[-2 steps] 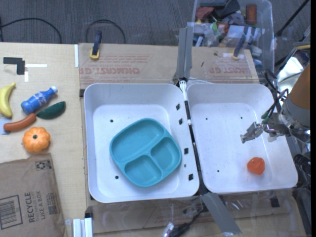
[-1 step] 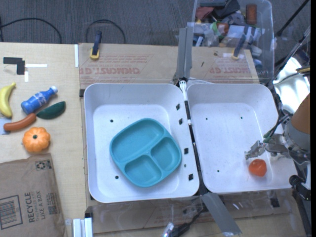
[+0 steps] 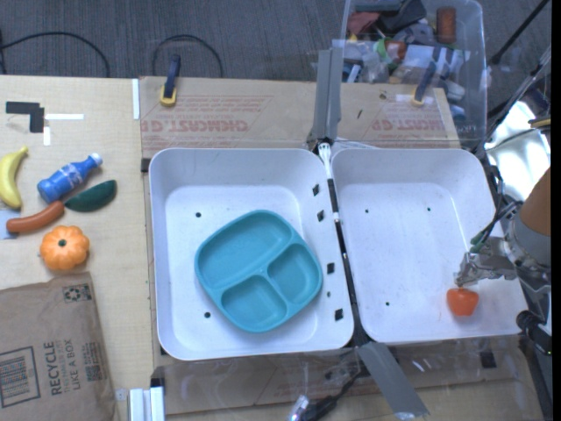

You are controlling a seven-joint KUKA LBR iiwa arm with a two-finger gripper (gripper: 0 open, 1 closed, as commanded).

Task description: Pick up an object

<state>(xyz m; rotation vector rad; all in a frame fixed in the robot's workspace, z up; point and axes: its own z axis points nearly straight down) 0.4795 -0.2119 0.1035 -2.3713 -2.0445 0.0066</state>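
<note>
**Gripper right over the little orange thing**

Bench with two white bins: in the right bin (image 3: pixel 412 182), the small orange object (image 3: pixel 462 302) sits near the front-right corner, just below the gripper (image 3: pixel 474 273). Can't tell its finger state.

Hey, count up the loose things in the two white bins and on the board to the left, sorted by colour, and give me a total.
Blue: 2, divided plate, bottle
Orange: 2, pumpkin, small ball
Yellow: 1, banana
Red-brown: 1, sausage
Dark green: 1, oval piece
Total: 7

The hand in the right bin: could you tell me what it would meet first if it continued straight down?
Probably the small orange-red object, just below the hand; depth is unclear.
</note>
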